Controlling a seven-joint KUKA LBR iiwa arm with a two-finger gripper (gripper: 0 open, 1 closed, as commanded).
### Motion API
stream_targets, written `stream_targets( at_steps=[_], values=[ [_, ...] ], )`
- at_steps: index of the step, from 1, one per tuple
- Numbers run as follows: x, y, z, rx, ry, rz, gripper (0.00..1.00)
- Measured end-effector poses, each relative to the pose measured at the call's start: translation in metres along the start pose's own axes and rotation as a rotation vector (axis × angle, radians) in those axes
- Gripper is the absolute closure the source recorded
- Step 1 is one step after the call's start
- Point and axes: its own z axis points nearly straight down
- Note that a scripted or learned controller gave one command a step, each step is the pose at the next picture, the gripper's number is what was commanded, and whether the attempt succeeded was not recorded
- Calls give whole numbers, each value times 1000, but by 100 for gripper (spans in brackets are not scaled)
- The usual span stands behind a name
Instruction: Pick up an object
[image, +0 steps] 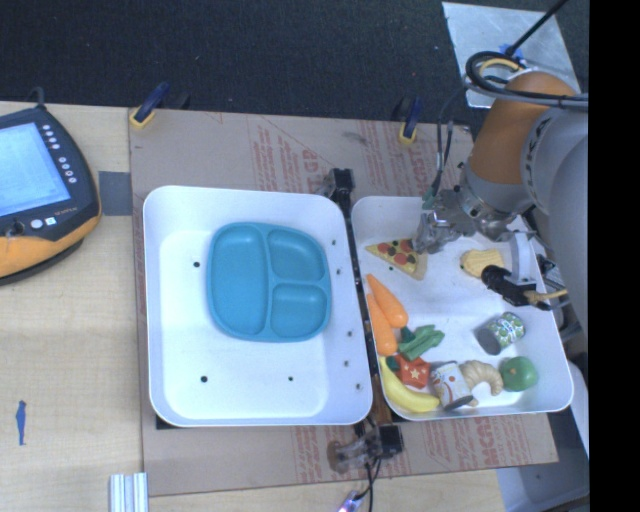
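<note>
Pale wood bench with brown cardboard under two glossy white bins. Gripper hangs at the right bin's back edge, just beside the pizza slice; can't tell its finger state, too blurry. Smooth teal divided plate sits mid left bin.
</note>
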Motion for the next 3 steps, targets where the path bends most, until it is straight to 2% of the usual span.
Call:
stream_targets(
  at_steps=[1,2,3],
  values=[
    [0,0,0,1,0,-1,0],
    [0,0,-10,1,0,-4,100],
    [0,0,-10,2,0,-5,0]
  ],
)
